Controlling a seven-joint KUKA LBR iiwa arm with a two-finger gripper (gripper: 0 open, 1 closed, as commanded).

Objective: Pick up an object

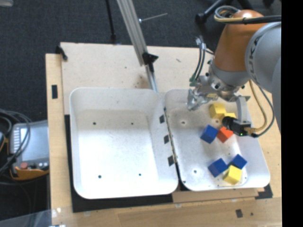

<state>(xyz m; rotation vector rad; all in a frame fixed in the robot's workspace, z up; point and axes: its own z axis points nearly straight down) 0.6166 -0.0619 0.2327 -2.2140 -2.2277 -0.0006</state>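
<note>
Top-down slanted view of a wooden bench [104, 65] carrying two shallow white bins side by side. The left bin [80, 126] shows only a speckled floor. The right bin [187, 141] holds the blocks. The grey arm [265, 46], with its orange band [234, 37], reaches in from the right, and the gripper [195, 102] hangs over the far left part of the right bin, above bare floor; whether its fingers are spread or pressed together cannot be told from this angle, and no block is seen between them.

A yellow block [218, 110] lies just right of the gripper. Nearer the viewer sit a blue block [209, 134] and, touching or just beside it, an orange block [224, 135]. At the near right corner a second blue block [217, 167], a third blue block [238, 161] and a second yellow block [233, 174] cluster closely. A black fitting with cable [236, 126] hangs from the wrist over the area between the far yellow block and the orange one. A metal rail [135, 32] slants across the far side of the bench, ending at the seam between the bins.
</note>
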